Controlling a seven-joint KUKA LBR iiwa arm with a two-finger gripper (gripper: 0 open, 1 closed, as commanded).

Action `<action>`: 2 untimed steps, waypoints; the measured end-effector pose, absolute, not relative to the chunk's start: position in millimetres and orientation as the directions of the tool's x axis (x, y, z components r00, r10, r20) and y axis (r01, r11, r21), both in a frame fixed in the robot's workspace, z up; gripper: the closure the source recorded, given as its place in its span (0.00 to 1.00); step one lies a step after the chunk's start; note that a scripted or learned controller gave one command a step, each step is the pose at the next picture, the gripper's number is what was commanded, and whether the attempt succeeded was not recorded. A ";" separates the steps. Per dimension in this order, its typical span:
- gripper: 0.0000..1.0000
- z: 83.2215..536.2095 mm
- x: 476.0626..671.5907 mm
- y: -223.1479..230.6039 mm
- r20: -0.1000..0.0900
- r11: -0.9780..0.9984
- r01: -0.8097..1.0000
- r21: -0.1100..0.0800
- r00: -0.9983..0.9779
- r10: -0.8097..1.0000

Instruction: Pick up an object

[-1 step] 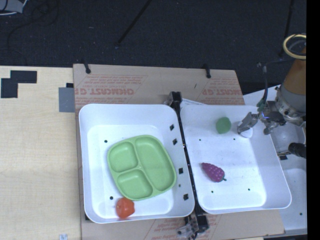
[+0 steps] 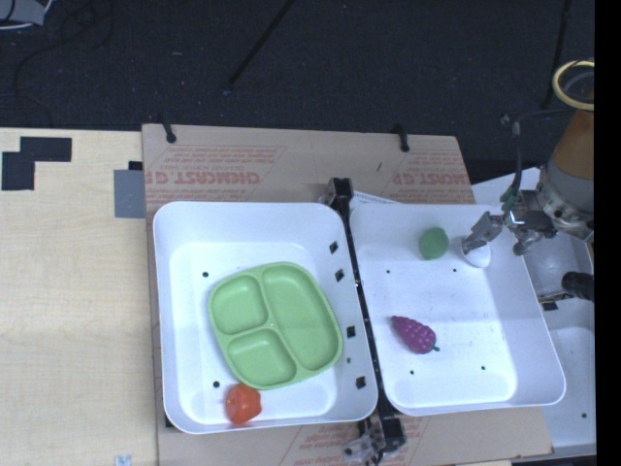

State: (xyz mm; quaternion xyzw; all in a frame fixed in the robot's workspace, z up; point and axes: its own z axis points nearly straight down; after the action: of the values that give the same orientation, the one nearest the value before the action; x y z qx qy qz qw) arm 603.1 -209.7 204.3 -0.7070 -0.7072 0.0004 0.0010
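Two white bins sit side by side on the bench. Within the left bin point(image 2: 184, 260) a green tray point(image 2: 275, 325) lies at centre, with an orange lump point(image 2: 243, 403) at its 7 o'clock. Within the right bin point(image 2: 505, 357), a green ball point(image 2: 434, 243) rests toward 12 o'clock and a purple grape bunch point(image 2: 414, 334) near centre. At 2 o'clock, over the rim, the gripper point(image 2: 495, 234) has its fingers spread, a small white object point(image 2: 476, 255) just below them, not pinched.

The end effector point(image 2: 482, 241) hovers over the right bin point(image 2: 543, 357) near a green ball point(image 2: 434, 243) and purple grapes point(image 2: 413, 334).
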 end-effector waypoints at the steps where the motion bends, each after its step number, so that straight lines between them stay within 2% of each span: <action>1: 0.00 146.3 611.7 -205.9 0.002 0.005 1.000 -0.006 -0.005 1.000; 2: 0.00 92.5 610.5 -204.2 0.002 0.003 1.000 -0.007 -0.003 1.000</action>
State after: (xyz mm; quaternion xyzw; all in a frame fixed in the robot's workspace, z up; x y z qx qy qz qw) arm 610.5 -204.2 92.5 -0.7059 -0.7083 0.0017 0.0033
